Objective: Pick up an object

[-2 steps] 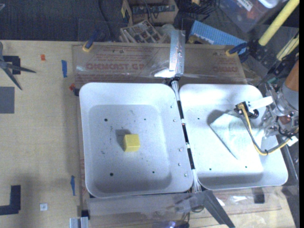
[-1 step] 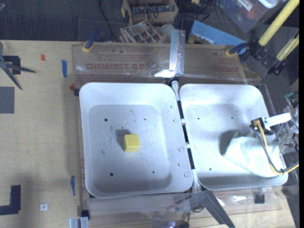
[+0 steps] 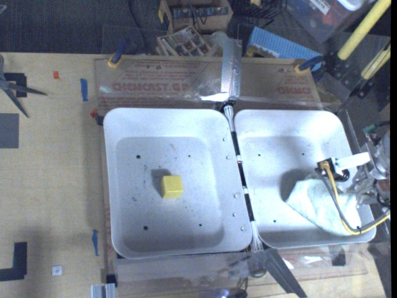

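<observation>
Near the front edge of the bench sit two white bins side by side; left bin (image 3: 124,129) holds one yellow block (image 3: 172,186), just left of its centre, resting flat, nothing touching it. Right bin (image 3: 291,126) has a pale translucent crumpled thing (image 3: 316,205) toward its right front corner, can't tell what it is. Gripper (image 3: 356,182) sits low at the right bin's right edge with a yellow cable (image 3: 340,207) looping beside it; claw state can't tell. Step looks like pre-approach: nothing held visibly. Next move likely needs a reach across the divider to above the block, then straight descent. Raised rims between bins are the main obstacle. Far edge: clamped plastic sheeting (image 3: 205,82), clutter beyond.
</observation>
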`<state>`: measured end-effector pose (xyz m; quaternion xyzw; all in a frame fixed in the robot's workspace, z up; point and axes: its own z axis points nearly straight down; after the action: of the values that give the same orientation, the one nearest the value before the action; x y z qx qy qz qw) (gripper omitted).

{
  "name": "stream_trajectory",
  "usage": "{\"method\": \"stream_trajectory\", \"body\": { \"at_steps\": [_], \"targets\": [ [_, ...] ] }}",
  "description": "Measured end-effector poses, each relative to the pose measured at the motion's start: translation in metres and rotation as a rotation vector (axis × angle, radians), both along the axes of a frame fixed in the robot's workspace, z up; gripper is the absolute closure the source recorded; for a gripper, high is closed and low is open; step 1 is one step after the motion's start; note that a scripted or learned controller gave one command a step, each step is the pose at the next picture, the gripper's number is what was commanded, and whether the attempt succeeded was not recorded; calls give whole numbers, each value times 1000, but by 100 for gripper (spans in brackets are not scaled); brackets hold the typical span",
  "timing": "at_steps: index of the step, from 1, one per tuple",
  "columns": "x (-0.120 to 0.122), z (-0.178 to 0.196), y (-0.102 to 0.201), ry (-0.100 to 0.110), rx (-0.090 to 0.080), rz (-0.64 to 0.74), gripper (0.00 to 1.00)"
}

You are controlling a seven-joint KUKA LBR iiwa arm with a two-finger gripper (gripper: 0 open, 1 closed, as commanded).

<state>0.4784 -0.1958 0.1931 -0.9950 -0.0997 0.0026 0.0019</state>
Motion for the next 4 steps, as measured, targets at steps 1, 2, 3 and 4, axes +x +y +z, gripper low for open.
{"method": "stream_trajectory", "body": {
  "at_steps": [1, 2, 3, 4],
  "targets": [
    [1, 13, 29, -1, -2, 2, 100],
    [72, -14, 47, -2, -3, 9, 100],
    [84, -60, -17, -2, -3, -1, 100],
    [115, -64, -18, -2, -2, 3, 100]
  ]
}}
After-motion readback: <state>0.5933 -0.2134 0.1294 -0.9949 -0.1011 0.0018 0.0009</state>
